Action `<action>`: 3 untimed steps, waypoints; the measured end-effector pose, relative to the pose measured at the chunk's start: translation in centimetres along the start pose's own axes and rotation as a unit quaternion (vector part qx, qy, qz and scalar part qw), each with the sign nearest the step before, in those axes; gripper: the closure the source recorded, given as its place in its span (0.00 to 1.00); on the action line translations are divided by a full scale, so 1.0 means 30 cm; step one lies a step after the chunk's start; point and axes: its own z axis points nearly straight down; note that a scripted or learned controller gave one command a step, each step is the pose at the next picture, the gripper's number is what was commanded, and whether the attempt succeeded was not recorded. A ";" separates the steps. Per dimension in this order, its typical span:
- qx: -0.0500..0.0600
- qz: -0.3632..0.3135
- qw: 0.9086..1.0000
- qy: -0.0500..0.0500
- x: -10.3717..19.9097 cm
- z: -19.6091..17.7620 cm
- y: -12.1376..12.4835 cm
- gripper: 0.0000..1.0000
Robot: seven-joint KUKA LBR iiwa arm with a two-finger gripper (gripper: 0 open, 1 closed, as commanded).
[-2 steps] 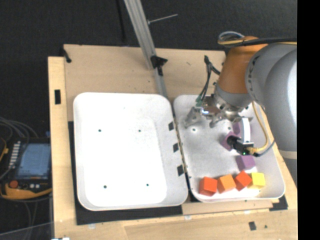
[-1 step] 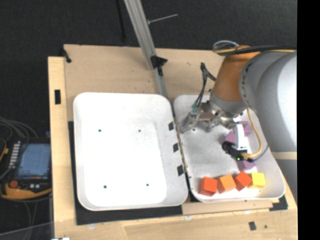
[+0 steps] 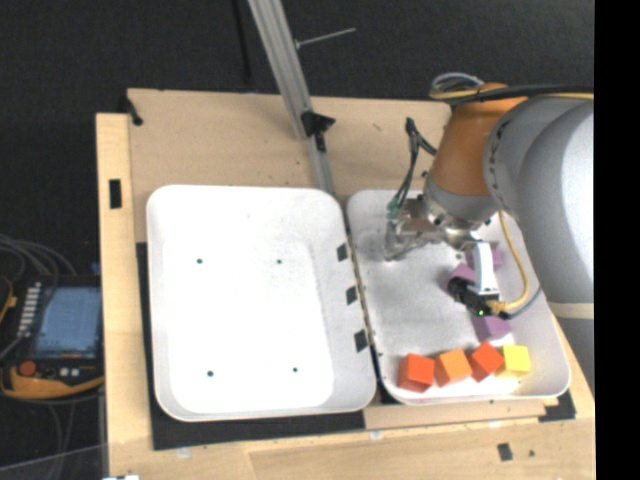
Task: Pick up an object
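Along the front wall of the right bin (image 3: 400,298) sit a red-orange block (image 3: 417,371), an orange block (image 3: 454,366), a red block (image 3: 487,359) and a yellow block (image 3: 516,358) in a row. A purple object (image 3: 466,268) peeks out from under the arm at the bin's right side. My gripper (image 3: 400,240) hangs over the back part of the right bin, above bare bin floor, well behind the row of blocks. Nothing shows between its fingers.
The left bin (image 3: 245,298) lies beside the right one, with black clips (image 3: 352,294) along the seam between them. A slanted metal pole (image 3: 290,78) rises behind the bins. The grey arm (image 3: 545,198) covers the right bin's right side.
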 end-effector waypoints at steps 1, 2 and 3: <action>-0.002 -0.003 1.000 0.000 -0.035 -0.184 0.021 1.00; -0.002 -0.005 1.000 0.000 -0.053 -0.400 0.022 1.00; -0.001 -0.006 1.000 0.000 -0.059 -0.544 0.026 1.00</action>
